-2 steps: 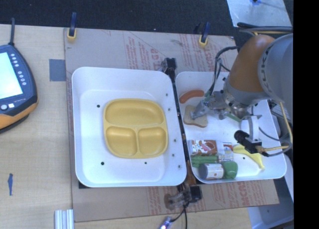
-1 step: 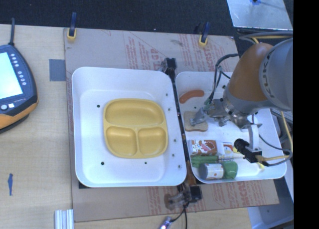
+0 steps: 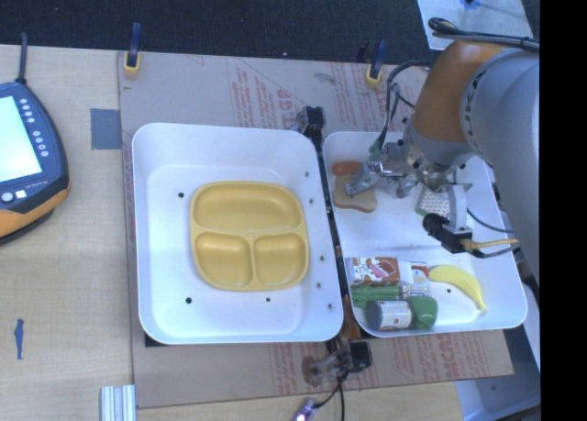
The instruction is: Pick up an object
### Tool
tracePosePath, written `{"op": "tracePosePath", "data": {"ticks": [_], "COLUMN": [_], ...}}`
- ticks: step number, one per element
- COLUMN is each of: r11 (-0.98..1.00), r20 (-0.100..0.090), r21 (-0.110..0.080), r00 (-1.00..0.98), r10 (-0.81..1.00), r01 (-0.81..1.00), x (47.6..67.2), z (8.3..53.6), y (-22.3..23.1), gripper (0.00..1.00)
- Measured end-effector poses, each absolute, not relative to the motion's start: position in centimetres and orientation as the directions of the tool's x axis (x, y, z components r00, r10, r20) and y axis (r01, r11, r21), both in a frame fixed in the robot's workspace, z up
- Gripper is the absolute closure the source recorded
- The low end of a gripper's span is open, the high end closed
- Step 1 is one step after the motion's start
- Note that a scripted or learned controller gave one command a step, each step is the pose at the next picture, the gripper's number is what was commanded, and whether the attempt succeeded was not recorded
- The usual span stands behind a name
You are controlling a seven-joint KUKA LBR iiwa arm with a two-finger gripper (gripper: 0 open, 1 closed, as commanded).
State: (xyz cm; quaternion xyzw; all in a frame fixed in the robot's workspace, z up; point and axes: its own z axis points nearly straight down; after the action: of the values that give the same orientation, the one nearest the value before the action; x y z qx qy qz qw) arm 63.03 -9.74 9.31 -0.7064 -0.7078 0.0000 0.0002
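Note:
My gripper [image 3: 383,176] hangs over the back of the right bin [image 3: 500,318], just right of a slice of toast [image 3: 356,193] and a small brown piece [image 3: 346,169] in the back left corner. Its fingers look spread, with nothing between them. At the bin's front lie a red and white carton [image 3: 376,271], a green bottle [image 3: 390,295], a small can [image 3: 394,316] and a yellow banana [image 3: 459,283]. A checkered item [image 3: 434,201] lies partly under the wrist.
The left bin [image 3: 156,254] holds a yellow divided plate [image 3: 249,234]. A teach pendant [image 3: 27,158] lies on the bench at far left. Clamps [image 3: 133,60] hold the cardboard at the back. The arm covers the right bin's back right part.

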Motion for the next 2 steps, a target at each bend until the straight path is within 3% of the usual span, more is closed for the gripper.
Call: {"op": "tracePosePath", "data": {"ticks": [1,2], "r11": [0.003,0.003], "r20": [0.001,0.000], "r21": [-0.001,-0.002], "r00": [-0.003,-0.003], "r10": [1.000,1.000], "r01": [1.000,1.000], "x": [65.68,65.67], "z": [9.30,9.32], "y": [-9.63,-9.30], "gripper": [0.00,0.00]}}
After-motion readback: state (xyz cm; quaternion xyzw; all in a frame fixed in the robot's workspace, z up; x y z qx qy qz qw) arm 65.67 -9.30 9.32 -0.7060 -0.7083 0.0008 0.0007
